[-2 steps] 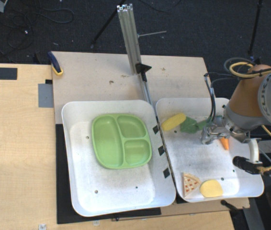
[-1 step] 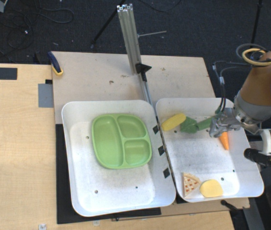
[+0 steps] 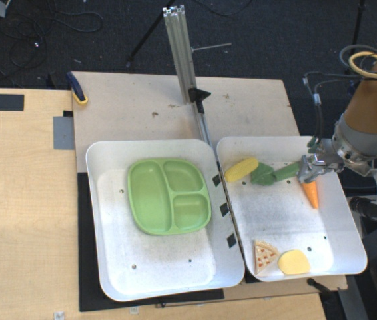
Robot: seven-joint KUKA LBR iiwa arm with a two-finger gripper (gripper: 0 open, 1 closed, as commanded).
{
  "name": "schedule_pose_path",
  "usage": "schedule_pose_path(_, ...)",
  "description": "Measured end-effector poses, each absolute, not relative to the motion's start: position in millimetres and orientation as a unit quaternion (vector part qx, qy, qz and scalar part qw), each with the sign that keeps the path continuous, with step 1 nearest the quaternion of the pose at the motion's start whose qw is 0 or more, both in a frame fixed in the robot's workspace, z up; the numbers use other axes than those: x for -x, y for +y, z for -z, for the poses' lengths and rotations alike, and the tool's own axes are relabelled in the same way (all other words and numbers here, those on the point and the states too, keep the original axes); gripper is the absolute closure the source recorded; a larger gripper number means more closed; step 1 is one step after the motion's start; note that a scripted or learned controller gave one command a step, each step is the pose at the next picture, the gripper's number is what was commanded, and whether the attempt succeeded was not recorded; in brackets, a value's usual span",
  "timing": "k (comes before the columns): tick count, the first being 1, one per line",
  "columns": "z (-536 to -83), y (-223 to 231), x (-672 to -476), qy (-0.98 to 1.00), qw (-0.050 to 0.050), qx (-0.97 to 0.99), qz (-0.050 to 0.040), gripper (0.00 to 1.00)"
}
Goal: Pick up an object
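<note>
The right bin [image 3: 285,220] holds several toy foods. A yellow corn-like piece [image 3: 241,169] lies at its far left, touching a green vegetable piece [image 3: 272,174] that stretches to the right. An orange carrot [image 3: 312,195] lies near the bin's right wall. At the near edge are a pizza slice [image 3: 264,255] and a round yellow piece [image 3: 294,263]. My gripper [image 3: 310,172] hangs low at the far right of this bin, between the green piece's right end and the carrot's top. It hides where they meet.
The left bin [image 3: 115,245] bears a green divided plate [image 3: 170,197]. An aluminium post [image 3: 180,52] rises behind the gap between the bins. A blue and yellow tool [image 3: 77,89] lies on the board at the back left.
</note>
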State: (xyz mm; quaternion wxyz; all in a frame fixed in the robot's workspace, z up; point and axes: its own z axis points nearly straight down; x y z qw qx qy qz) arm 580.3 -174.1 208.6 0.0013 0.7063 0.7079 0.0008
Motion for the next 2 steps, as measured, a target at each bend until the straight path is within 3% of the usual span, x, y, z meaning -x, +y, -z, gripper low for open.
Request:
schedule_pose_path(1,-272.6,-173.9,-582.0,0.708,0.002,-0.706,-0.0013,1.00)
schedule_pose_path(2,-295.8,-174.6,-582.5,0.708,0.001,-0.706,-0.0003,1.00)
